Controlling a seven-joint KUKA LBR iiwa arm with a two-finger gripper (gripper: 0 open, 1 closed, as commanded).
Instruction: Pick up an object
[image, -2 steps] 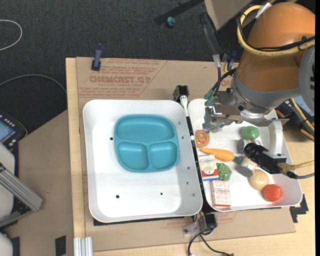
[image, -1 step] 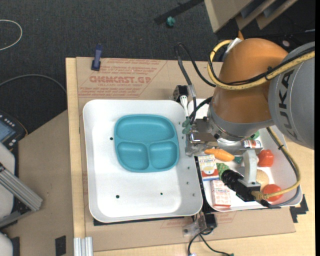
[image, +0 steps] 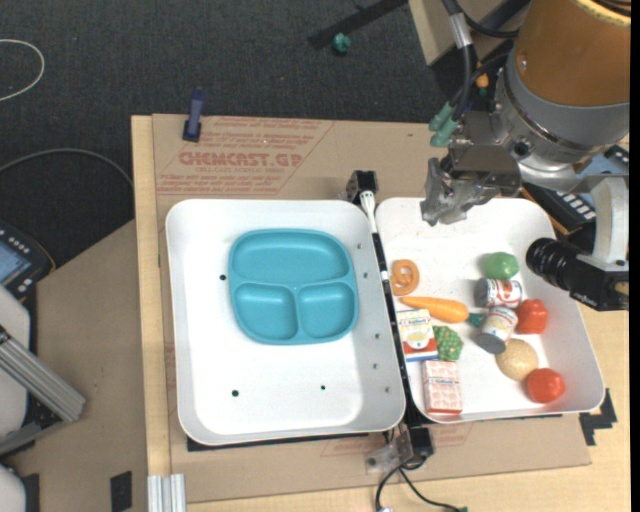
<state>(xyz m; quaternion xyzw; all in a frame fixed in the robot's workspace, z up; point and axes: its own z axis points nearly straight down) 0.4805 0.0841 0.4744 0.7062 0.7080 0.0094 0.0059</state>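
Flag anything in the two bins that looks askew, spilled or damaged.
Nothing stands out. The blue divided plate lies flat in the left bin. The toy foods, among them the carrot and pretzel, lie jumbled but intact in the right bin. The gripper hovers above its far edge.

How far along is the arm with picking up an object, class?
Done: the gripper is over the right bin, at its far edge. In hand: nothing shows between its fingers. Left: every item, such as the carrot, lies in that bin, so choosing, grasping and lifting remain.
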